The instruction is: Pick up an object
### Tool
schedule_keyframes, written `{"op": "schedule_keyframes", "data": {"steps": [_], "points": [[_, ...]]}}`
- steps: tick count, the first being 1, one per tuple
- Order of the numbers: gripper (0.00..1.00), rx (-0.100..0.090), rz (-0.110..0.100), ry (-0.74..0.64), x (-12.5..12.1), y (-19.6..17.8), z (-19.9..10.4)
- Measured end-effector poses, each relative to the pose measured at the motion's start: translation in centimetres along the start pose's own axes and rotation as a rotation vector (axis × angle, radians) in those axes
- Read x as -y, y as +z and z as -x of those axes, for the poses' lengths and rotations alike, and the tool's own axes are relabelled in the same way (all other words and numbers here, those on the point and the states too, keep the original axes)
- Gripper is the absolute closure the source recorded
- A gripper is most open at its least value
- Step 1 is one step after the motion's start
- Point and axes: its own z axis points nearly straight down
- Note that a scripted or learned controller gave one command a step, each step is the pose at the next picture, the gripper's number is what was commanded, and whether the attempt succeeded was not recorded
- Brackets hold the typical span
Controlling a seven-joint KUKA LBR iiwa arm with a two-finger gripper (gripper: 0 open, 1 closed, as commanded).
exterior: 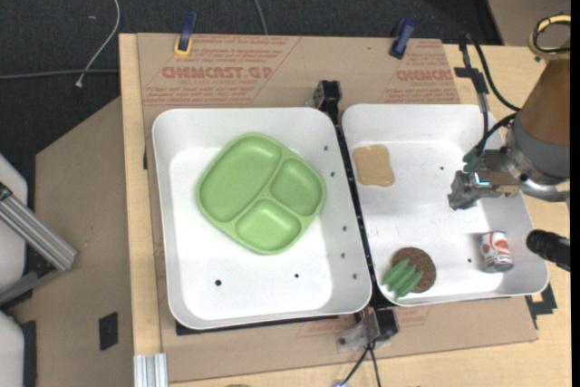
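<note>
The arm reaches in from the right, orange band above the wrist, and its gripper [468, 188] hangs over the right edge of the right bin [426, 222]; how far it is open I cannot tell. Just below it a small red-and-white can [495, 250] lies on its side, long axis running roughly up-down in the view. A tan slab [372, 166] sits top-left in that bin, a brown-and-green piece [409, 273] near its bottom rim, and a green divided plate [261, 192] lies in the left bin [181, 267].

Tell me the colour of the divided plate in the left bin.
Light green; the divided plate shows clearly in the camera view.
</note>
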Motion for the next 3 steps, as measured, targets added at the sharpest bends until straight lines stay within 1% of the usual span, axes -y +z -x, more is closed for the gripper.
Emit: {"op": "schedule_keyframes", "data": {"steps": [1, 2, 3], "points": [[1.00, -0.004, -0.005, -0.006, -1.1, 0.8, -5.9], [1.00, -0.003, -0.001, -0.007, -1.8, 0.2, -11.7], [1.00, -0.003, -0.001, -0.006, -2.5, 0.2, -17.1]]}}
